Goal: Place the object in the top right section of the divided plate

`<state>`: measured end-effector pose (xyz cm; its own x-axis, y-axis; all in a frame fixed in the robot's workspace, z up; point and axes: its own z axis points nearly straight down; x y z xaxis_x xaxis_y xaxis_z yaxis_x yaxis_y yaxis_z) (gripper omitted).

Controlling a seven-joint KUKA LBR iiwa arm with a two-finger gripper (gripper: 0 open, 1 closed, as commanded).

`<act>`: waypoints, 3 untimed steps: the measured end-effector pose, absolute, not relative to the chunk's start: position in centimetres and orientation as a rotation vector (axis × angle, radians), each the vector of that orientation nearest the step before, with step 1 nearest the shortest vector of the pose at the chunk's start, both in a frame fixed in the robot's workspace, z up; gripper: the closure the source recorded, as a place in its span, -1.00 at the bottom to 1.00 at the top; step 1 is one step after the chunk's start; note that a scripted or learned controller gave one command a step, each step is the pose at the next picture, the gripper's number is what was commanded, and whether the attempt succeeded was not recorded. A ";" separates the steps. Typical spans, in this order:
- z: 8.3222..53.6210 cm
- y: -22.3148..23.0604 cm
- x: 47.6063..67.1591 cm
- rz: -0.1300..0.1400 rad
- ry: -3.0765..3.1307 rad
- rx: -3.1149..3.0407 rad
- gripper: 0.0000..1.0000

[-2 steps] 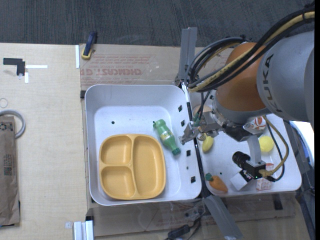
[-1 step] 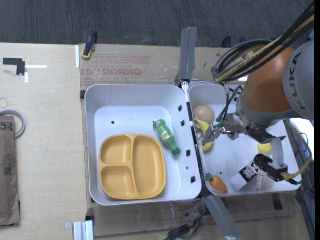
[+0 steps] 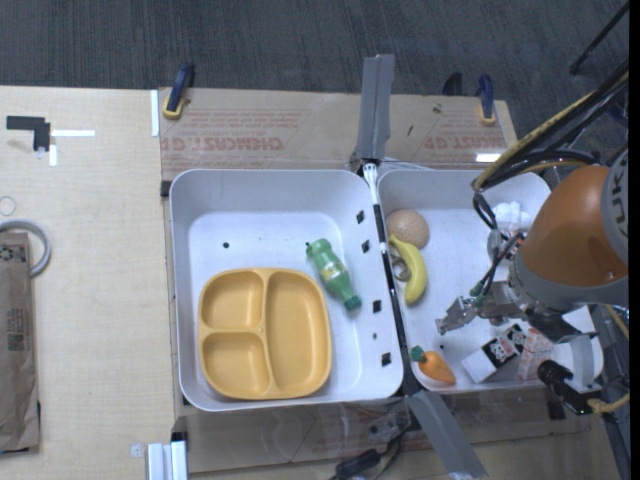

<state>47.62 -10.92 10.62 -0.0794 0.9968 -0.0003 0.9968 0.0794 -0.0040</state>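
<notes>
**Here, the gripper is low in the right bin, with nothing seen in it**

Here the gripper hangs low over the middle of the right bin. Its metal tip points toward the left wall of that bin. The view does not tell how it is set, and no thing can be seen in it.

Just left of the tip lies a banana, close to the left wall. A round tan ball touches the banana's top end. A small toy carrot sits in the bin's near left corner. A little black and white block lies under the arm, near the front edge.

The yellow divided plate rests in the left bin, toward its front left corner. A green bottle lies tilted just beside the plate's top right part.

What could go wrong? The banana and ball touch, so a grab could push one and miss. The carry must cross the wall between the bins. The bottle lies so close that a dropped thing could bump it or land in the wrong part.
</notes>
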 end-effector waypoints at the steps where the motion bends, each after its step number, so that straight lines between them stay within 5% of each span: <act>1: 9.4 -17.0 47.6 0.004 -1.867 -2.526 -1.00; 3: 9.1 -20.7 49.1 -0.001 -2.208 -2.229 -1.00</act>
